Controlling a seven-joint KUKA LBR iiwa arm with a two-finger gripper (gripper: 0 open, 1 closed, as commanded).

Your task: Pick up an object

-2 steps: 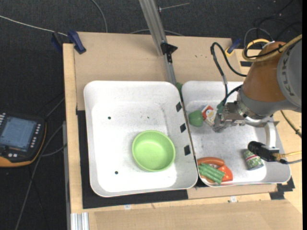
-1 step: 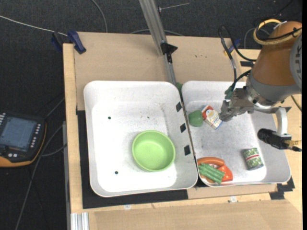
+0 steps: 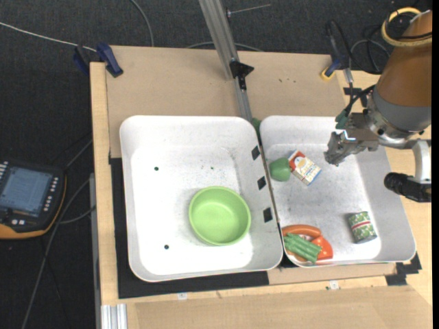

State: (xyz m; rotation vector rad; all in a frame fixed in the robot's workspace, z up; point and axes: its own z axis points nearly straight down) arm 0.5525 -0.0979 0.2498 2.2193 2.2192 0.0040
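Gripper (image 3: 336, 155) over the right bin (image 3: 384, 184); I cannot tell its grasp state.
A small red-and-white carton (image 3: 304, 168) lies just left of it, long axis slanting upper-left to lower-right, beside a green ball (image 3: 280, 170).

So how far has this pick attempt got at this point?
Nothing looks picked up yet. The gripper hovers over the right bin, just right of the small red and white carton, with nothing visible between its fingers. The green ball, the can and the orange and green toy lie in that bin, and the green bowl sits in the left one. Descent, grasp and lift remain.
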